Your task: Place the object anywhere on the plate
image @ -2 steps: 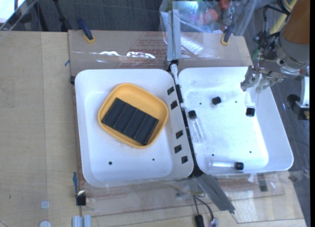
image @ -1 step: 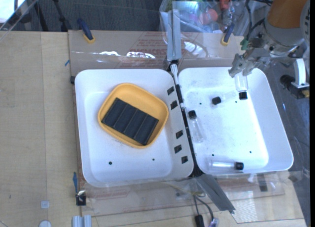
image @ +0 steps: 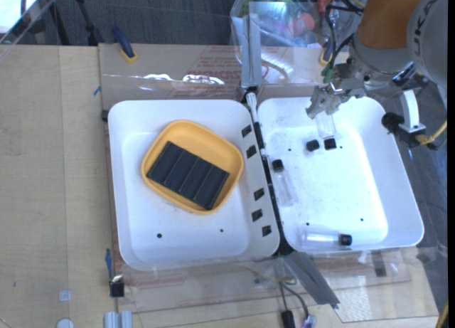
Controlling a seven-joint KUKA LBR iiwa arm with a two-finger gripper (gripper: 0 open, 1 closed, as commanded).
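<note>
- Two shallow white bins sat side by side on the bench: left bin point(image: 128, 241), right bin point(image: 398, 213).
- A yellow plate point(image: 158, 150), square with rounded corners, lay tilted in the middle of the left bin.
- A dark ribbed block point(image: 189, 173), the object, rested flat on the plate, covering most of its floor, its long side running from far-left to near-right.
- The arm point(image: 402, 17) came in from the far right, orange band above the grey wrist.
- The gripper point(image: 322, 117) hung over the far part of the right bin, well apart from the plate and the block.
- Its clear fingers point(image: 316, 102) pointed down toward the bin floor; the gap between them looked narrow, and nothing was seen between them.
- Two small black pieces point(image: 320, 144) lay just near of the fingertips on the right bin's floor.
- A clear tube with a black cap point(image: 327, 237) lay along the near side of the right bin.
- Another clear tube point(image: 281, 177) lay beside the divider.
- A clear box of coloured items point(image: 291, 6) stood beyond the bins.
</note>
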